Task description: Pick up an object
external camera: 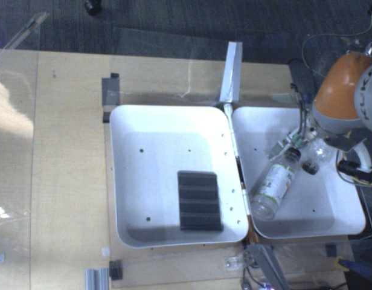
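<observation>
Reaching in from the right of the camera view, the arm (346, 98) hangs over the right bin (331, 222) with its orange band uppermost. Its end effector (299, 145) sits low, close to the cap end of a clear bottle (273, 189), and whether its tips are apart or together I cannot tell, since the parts there are small and cluttered. Nothing shows the bottle caught between them.

The bottle lies on its side on the floor of the right bin, near the wall shared with the left bin (131, 162). Its long axis runs on a diagonal: the dark cap (293, 155) points up and to the right, toward the arm, and the base points down and to the left, toward the near corner.

By my reading, the step in hand is the approach, before any grasp. The next move seems to call for closing across the bottle's short width, square to that diagonal.

A dark ribbed block (199, 201) lies flat in the left bin, well apart from the arm.
</observation>
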{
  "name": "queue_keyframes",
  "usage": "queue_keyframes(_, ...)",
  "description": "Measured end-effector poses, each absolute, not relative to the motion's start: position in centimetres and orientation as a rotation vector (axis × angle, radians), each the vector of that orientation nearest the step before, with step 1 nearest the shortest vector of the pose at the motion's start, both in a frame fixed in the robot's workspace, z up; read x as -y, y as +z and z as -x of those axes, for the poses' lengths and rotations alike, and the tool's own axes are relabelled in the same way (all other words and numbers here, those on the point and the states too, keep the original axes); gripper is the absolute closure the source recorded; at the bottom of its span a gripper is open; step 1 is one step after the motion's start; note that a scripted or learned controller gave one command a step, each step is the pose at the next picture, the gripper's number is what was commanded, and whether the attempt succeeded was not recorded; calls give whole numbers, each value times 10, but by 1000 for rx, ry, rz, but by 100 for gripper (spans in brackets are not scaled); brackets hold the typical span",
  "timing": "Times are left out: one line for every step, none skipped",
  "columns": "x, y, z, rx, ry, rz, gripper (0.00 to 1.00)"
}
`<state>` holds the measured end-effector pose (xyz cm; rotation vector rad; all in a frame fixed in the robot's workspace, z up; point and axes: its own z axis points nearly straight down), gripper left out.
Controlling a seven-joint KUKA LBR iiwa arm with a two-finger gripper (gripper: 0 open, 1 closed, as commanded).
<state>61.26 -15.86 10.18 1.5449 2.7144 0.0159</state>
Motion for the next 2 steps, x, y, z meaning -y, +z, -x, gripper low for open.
queue_keyframes(202,107,-614,-2925,4,-1119,0)
queue_keyframes(204,175,-642,-2856,5,-1288,0)
